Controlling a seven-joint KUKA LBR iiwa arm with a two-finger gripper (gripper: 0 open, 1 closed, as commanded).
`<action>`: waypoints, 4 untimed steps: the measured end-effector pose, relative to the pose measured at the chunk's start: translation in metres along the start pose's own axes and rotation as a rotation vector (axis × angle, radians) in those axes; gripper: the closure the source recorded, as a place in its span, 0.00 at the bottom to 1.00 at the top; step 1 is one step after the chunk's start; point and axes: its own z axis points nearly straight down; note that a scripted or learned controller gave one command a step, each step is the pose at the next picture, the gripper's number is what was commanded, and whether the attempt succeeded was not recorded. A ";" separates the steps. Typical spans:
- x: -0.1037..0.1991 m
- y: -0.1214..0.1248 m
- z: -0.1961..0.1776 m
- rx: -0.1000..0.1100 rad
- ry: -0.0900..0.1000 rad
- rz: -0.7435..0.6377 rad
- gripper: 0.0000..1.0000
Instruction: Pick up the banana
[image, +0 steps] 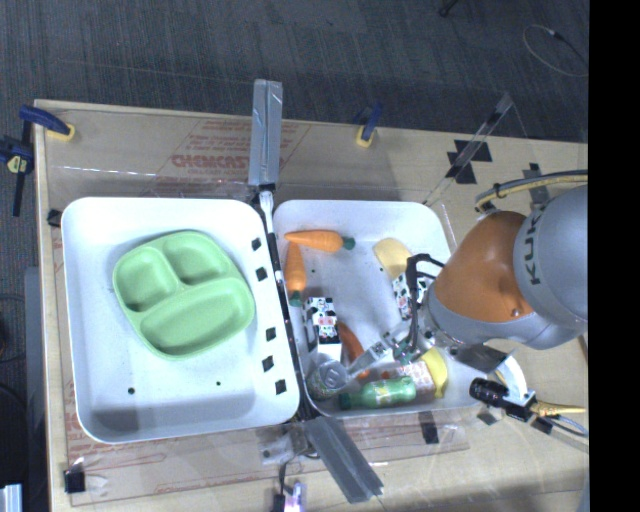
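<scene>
I'm reaching in from the right, my grey arm (560, 270) with its orange band bent low over the right bin (330, 215). My gripper (408, 345) sits down near that bin's front right corner, in among the clutter, and from this angle I cannot tell how far apart it stands or whether it has hold of anything; the wrist covers too much of it.

The banana (392, 254) lies toward the back right of the right bin, pale yellow, its near end running under a black bracket on my wrist. It rests on the bin floor, apart from my gripper, which is lower down toward the front.

Just beside my gripper, on its right, a yellow piece (434, 370) sits against the front wall. Along the front edge lies a green bottle (380, 392) on its side, and to its left a clear glassy thing (328, 378), touching or nearly touching the bottle.

Further back, one carrot (315, 240) lies crosswise near the rear wall, green tip pointing right. A second carrot (296, 268) stands along the left wall, just below the first. A small black-and-white printed box (322, 318) sits mid-bin, and a reddish-orange piece (351, 343) lies just in front of it.

Over in the left bin (90, 400), a green divided plate (183, 292) rests flat, three compartments facing up, well apart from me. Both bins sit side by side on the bench (130, 125).
</scene>
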 end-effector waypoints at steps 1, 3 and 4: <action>-0.001 -0.001 -0.062 -0.001 -0.002 -0.005 0.00; 0.001 0.000 -0.009 0.001 0.000 -0.025 0.00; 0.001 0.001 -0.001 0.001 0.002 -0.066 0.00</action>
